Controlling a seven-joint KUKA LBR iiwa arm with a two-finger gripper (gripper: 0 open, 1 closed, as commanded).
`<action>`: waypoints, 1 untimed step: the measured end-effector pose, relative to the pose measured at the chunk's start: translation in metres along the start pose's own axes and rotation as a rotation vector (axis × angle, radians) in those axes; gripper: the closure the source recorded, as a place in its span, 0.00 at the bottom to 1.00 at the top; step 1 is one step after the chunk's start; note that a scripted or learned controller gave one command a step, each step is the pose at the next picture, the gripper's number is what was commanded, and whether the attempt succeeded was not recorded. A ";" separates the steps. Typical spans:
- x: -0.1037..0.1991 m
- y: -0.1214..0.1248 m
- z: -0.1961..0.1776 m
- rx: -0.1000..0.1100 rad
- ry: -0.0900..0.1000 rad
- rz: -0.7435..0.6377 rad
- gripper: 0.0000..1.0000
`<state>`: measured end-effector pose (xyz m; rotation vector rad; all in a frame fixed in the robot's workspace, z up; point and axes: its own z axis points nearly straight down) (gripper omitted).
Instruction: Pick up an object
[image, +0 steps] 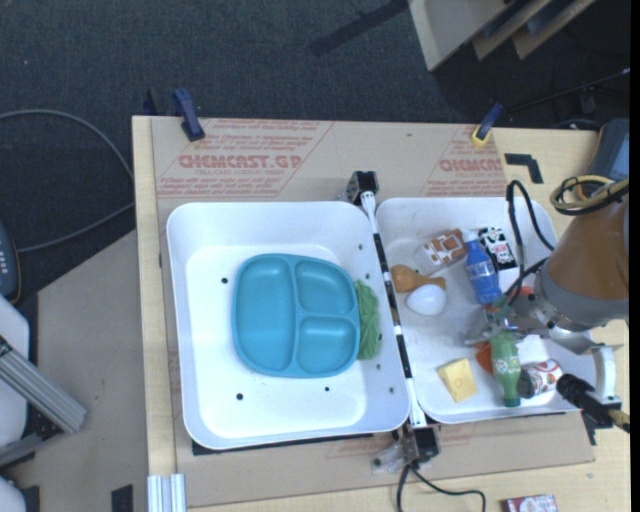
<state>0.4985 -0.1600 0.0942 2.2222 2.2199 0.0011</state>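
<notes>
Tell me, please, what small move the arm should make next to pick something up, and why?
Probably a short, straight descent: the gripper sits in the right bin just above the green bottle, with the blue bottle and yellow block apart from it.

Blue divided plate (296, 315) in left bin (200, 250) — green bottle (505, 368) in right bin (440, 225).

A pale wooden bench (300, 150) stands on dark grey carpet floor (100, 50). Blue clamps (186, 112) grip its far edge. Beige furniture (500, 30) sits beyond it.
</notes>
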 end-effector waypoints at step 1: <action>0.076 0.024 -0.091 0.000 0.000 -0.003 1.00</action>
